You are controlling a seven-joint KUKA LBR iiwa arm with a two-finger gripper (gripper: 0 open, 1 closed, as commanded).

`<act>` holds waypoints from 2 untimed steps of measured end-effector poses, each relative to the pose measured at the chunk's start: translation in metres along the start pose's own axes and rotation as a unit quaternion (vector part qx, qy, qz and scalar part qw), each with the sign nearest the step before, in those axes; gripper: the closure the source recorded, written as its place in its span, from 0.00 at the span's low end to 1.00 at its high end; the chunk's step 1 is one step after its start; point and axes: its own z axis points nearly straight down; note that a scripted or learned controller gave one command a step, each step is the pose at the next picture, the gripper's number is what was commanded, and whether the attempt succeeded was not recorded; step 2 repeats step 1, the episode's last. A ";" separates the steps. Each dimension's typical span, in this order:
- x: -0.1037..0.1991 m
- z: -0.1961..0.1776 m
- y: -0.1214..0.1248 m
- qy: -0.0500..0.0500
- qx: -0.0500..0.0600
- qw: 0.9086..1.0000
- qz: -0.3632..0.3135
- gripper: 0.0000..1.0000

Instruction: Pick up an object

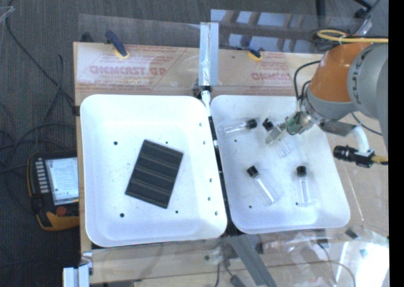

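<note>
The hand (292, 125) is low over the right bin (328, 213), just beside a clear vial (273, 133); I cannot tell how far it is open. It should descend straight and center on 1 vial. The right bin holds 4 vials; the left bin (101, 216) holds a dark ribbed plate (154, 173)

We see a light wooden bench (158, 68) bearing two shallow white plastic bins side by side: the left bin (101, 122) and the right bin (328, 207), their inner rims touching. Blue and yellow clamps (115, 41) grip the bench's far edge.
</note>
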 end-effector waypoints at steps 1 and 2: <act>0.000 0.000 0.000 0.000 0.000 1.000 0.000 0.00; 0.000 0.000 0.000 0.000 0.000 1.000 0.000 0.00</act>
